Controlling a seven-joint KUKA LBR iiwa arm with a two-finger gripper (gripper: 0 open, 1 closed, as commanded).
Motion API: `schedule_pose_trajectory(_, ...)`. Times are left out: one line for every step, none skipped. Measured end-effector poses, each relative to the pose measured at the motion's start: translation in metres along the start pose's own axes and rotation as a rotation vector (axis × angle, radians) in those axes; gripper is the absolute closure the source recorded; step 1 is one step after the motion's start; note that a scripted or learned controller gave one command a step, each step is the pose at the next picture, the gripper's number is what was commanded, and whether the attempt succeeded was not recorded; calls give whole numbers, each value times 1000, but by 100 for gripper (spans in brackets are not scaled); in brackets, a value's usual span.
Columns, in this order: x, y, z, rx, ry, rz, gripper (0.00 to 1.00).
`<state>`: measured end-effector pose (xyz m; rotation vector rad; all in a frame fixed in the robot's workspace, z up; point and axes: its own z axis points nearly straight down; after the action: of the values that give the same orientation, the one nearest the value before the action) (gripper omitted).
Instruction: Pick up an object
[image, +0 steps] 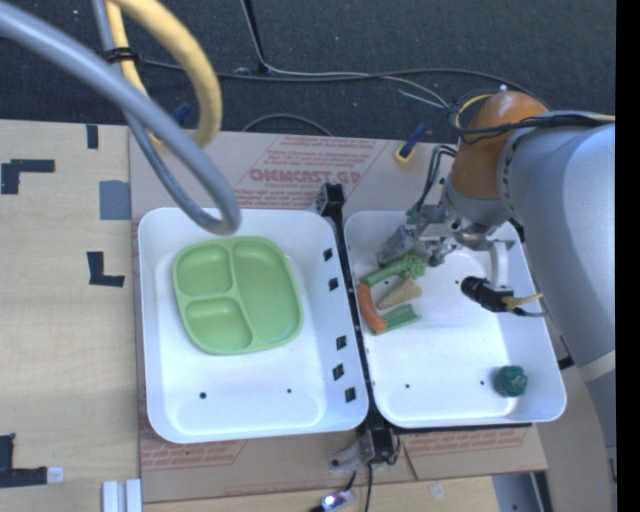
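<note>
small dark-green round object (512, 380): near right | gripper (418, 243): aperture indeterminate, over heaped orange carrot (371, 308) and green vegetable pieces (398, 270) | risk: crowded pile deflects grasp

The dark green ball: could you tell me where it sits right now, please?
The dark green ball lies in the right bin, near its front right corner, well apart from the pile of toy vegetables by the bin's left wall.

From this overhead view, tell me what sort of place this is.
Probably a robotics lab test bench, not a kitchen: two white bins taped onto cardboard, loose cables on dark carpet, and toy food beside a green divided plate.
</note>
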<state>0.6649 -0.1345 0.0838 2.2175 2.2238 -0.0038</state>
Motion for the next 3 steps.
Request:
schedule_pose_trajectory(0,2,-14,-5,0,-1,100)
schedule_pose_trajectory(10,3,-61,-4,3,1,100)
schedule_pose_trajectory(4,3,-123,-6,2,2,100)
